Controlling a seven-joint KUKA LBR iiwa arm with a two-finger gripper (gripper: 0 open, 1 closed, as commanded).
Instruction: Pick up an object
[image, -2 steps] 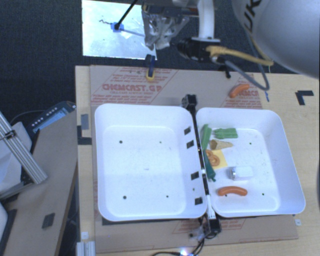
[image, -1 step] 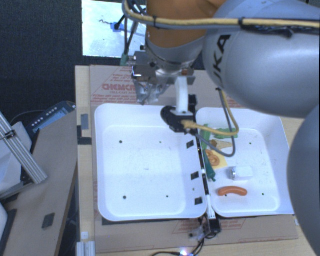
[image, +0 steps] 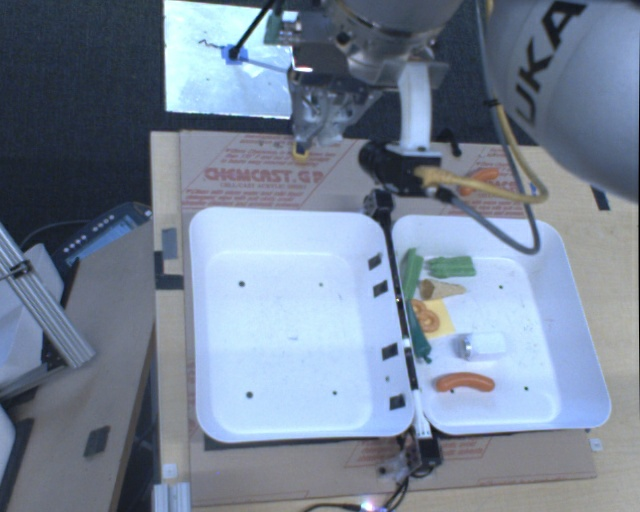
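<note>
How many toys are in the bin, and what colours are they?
Counted in the right bin:
Green: 2, the long green strip and the green block
Orange: 2, the sausage and the pretzel on its yellow card
Tan: 1, the wedge
White: 1, the small cylinder
Total: 6

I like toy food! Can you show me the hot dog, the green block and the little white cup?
Hot dog (image: 465, 382), camera view, its middle.
Green block (image: 450, 266), camera view, its top face.
White cup (image: 483, 346), camera view, its side.
</note>
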